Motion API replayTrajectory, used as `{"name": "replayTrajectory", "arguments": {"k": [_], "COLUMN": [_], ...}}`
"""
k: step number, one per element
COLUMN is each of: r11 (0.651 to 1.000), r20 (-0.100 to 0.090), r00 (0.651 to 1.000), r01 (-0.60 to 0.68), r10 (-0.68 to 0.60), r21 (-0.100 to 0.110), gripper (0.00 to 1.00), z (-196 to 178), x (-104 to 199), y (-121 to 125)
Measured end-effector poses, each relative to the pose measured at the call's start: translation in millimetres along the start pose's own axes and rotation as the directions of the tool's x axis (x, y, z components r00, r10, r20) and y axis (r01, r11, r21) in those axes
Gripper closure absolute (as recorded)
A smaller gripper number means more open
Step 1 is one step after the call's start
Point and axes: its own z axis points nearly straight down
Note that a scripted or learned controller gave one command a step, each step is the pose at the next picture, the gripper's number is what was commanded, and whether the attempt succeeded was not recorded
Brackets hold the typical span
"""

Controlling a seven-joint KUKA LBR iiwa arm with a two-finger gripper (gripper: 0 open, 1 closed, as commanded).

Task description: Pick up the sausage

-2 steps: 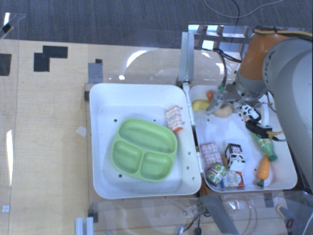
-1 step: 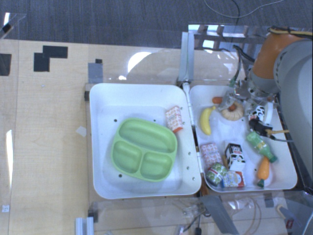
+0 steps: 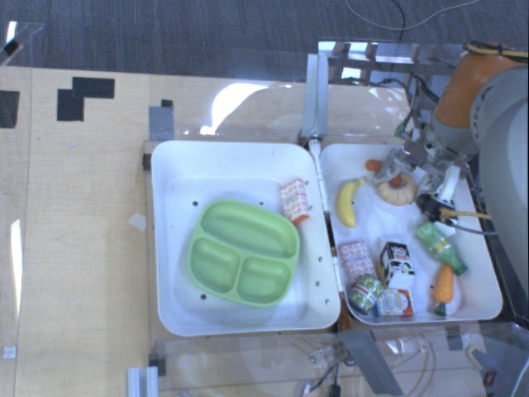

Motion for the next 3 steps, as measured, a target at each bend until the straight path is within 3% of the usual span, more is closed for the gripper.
{"name": "replayTrajectory", "arguments": {"k": [1, 2, 3], "r11": [1.000, 0.996, 0.996], "r20": [0.001, 0.026, 0.027], "r00": [1.000, 0.998, 0.998], "r01": [0.012, 0.064, 0.064], "r10": [-0.012, -0.063, -0.062], "r21": [0.002, -0.061, -0.060], "gripper": [1.00, 1.00, 0.00], "z": [-10.1, -149.4, -148.5], "x": [3.8, 104.5, 104.0], "y": [-1.1, -51.5, -51.6]}}
